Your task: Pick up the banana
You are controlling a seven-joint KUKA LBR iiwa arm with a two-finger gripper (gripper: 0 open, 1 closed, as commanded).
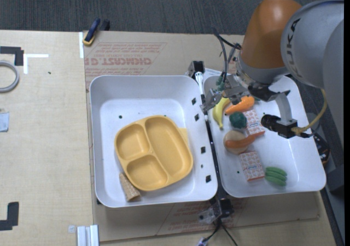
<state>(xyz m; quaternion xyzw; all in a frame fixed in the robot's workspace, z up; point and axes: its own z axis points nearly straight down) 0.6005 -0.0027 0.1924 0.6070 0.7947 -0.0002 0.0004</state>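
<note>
Crowding was the main hazard at this moment. The banana (220, 112) lay in the right bin (306, 179), close against that bin's left wall, with its upper end under the gripper (217, 99). A carrot (239, 106) lay just beside the banana on its right, and a dark green round item (238, 120) sat directly below the carrot. A descent slightly off to the right would probably have caught the carrot instead of the banana, or pinched both together. A descent slightly to the left would likely have struck the bin wall, or the divider hardware between the two bins. The banana's curved skin could also have slipped out of a grip taken near its tip.

Finger spacing could not be determined: the wrist and its cables covered the fingertips (the metal parts at the banana's upper end were too small to resolve). No object was visibly held. Contact with the banana appeared possible but could not be confirmed.
</note>
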